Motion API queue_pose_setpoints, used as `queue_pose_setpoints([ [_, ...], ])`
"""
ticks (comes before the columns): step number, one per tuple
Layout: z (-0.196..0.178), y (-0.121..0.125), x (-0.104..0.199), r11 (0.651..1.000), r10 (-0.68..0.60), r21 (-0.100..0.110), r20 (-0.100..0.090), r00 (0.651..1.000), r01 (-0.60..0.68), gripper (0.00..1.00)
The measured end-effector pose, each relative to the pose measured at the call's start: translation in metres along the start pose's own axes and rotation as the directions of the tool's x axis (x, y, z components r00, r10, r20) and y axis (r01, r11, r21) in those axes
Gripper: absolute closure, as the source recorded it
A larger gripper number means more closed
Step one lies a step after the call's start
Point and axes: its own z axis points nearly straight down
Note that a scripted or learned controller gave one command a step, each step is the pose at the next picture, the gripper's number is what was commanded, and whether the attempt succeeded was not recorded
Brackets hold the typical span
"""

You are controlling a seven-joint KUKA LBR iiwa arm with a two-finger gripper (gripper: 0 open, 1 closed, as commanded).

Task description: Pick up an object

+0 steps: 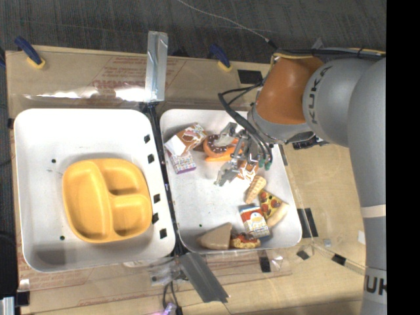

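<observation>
Jaws (231,164) hung low in the right bin (197,209) beside the donut (216,146); their state could not be told. Yellow tray (105,199) sat in the left bin (39,136).

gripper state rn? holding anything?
gripper: down in the right bin among the toy food; cannot tell whether open or closed, no object visibly held.
</observation>
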Motion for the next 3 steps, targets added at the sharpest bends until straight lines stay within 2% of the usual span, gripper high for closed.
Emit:
queue_pose_setpoints([
  [1,0.013,0.019,-0.001,0.989,0.146,0.02,-0.011,0.989,-0.146,0.0],
  [2,0.015,-0.004,0.025,0.954,0.301,-0.003,0.01,0.953,-0.301,0.0],
  [3,0.022,0.027,0.058,0.86,0.51,0.003,-0.008,0.86,-0.51,0.0],
])
